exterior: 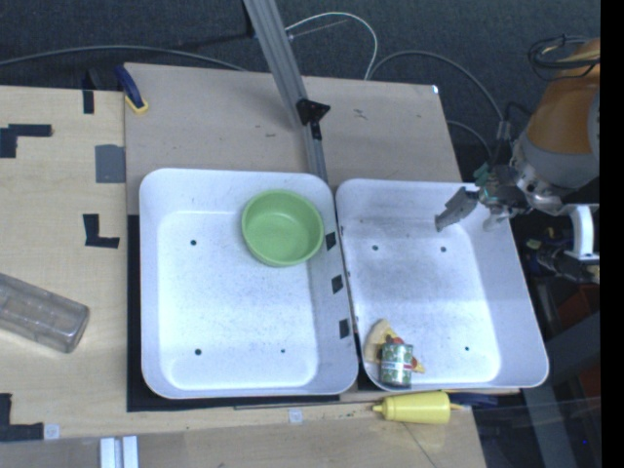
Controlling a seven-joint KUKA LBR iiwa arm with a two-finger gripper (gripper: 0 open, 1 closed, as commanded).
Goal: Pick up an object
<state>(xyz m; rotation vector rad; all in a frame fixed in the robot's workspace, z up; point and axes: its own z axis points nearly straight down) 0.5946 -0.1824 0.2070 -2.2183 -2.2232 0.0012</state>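
- The gripper (456,210) is seen just inside the upper right rim of the right bin (507,291), with nothing held between its fingers; whether those fingers are spread or closed cannot be told at this size.
- The arm (561,135) is seen beyond the right bin's upper right corner, so the bin is entered from that side.
- A small green can (396,364) is found in the lower left corner of the right bin, close to its front wall and beside the divide between the bins; something yellow and red is tucked against it, too small to name.
- The can is taken as the likeliest target, since it is the one loose thing seen in the bin over which the gripper hangs.
- The relation that matters: from the gripper, the can lies diagonally across the right bin, toward the lower left, with bare floor between; the two are well apart.
- The can's long axis appears to run roughly from the bin's back to its front, though this is not surely read.
- A green bowl (282,227) is set in the left bin (166,291), past the right bin's left wall and farther off.
- A yellow bottle (421,408) is laid just outside the right bin's front rim, below the can.
- The grasp is judged not yet begun.
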